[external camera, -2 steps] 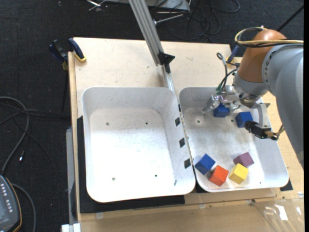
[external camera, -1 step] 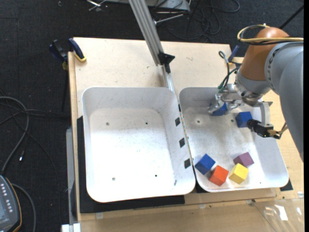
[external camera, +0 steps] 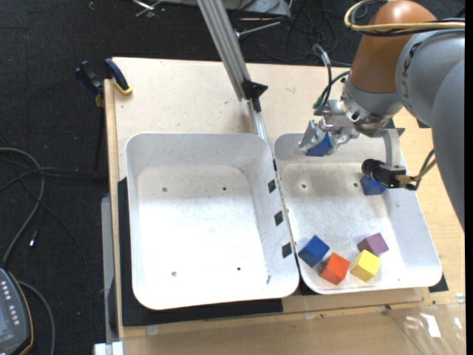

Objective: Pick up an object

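Gripping a blue block [external camera: 319, 147] in the gripper [external camera: 321, 143], fingers clamped on it, hovering above the far left corner of the right bin [external camera: 414, 265]. Looking like the lift step, so rising straight and slow, squeezing evenly, avoiding any twist. Leaving four blocks [external camera: 341, 258] clustered near the bin's front edge.

Two bins sit side by side on the bench [external camera: 185, 102]. Four blocks [external camera: 334, 268] sit close together by the near edge of the right bin [external camera: 414, 235].
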You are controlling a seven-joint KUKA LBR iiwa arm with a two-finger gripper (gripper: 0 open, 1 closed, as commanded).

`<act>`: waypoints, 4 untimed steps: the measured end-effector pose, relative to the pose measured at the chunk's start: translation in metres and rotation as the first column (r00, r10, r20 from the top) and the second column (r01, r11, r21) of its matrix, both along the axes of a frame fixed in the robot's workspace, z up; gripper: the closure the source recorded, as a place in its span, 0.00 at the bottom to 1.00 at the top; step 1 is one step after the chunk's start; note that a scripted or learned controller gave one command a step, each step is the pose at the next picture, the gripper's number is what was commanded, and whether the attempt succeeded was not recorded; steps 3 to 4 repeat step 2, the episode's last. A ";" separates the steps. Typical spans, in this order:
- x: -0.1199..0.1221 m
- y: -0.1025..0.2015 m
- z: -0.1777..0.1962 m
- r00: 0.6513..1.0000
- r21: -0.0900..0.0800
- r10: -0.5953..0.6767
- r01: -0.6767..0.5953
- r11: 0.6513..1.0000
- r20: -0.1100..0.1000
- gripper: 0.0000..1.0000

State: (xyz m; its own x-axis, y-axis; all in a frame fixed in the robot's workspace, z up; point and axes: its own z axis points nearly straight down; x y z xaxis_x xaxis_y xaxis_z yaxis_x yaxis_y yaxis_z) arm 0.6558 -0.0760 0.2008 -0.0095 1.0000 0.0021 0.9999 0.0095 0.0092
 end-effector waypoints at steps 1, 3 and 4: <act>0.009 0.056 0.039 1.000 0.000 0.000 0.000 1.000 -0.004 1.00; 0.023 0.120 0.034 1.000 0.000 0.000 0.000 1.000 -0.007 1.00; 0.023 0.120 0.034 1.000 0.000 0.000 0.000 1.000 -0.007 1.00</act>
